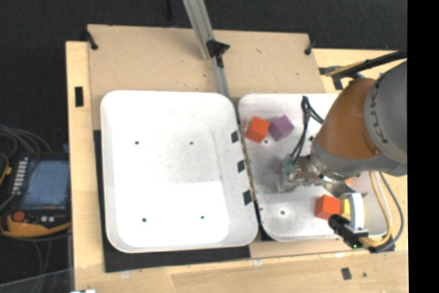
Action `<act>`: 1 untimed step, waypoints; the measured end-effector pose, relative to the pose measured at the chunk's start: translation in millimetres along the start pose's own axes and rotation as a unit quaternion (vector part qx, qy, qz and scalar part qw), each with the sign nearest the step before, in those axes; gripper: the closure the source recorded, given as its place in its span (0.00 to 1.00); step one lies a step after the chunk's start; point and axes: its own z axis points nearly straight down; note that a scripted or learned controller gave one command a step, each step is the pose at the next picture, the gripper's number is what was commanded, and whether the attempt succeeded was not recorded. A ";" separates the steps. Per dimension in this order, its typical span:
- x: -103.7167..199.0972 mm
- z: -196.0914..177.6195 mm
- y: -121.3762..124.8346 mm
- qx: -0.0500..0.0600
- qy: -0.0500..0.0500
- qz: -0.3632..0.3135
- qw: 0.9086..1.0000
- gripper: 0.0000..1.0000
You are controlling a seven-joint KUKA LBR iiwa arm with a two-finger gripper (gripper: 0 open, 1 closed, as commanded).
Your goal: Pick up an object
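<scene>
We find the gripper (287, 178) low in the right bin (274, 226); its grip we cannot tell. Orange block (257, 129) and purple block (281, 126) lie at twelve o'clock.

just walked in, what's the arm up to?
The arm reaches over the right bin, its pincer low above the floor. An orange block and a purple block sit together near the bin's back, apart from the pincer. Another orange block lies under the wrist. Nothing looks gripped.
</scene>
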 end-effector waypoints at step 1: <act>-5.1 -62.0 -1.6 -0.001 -0.001 -0.005 1.000 1.00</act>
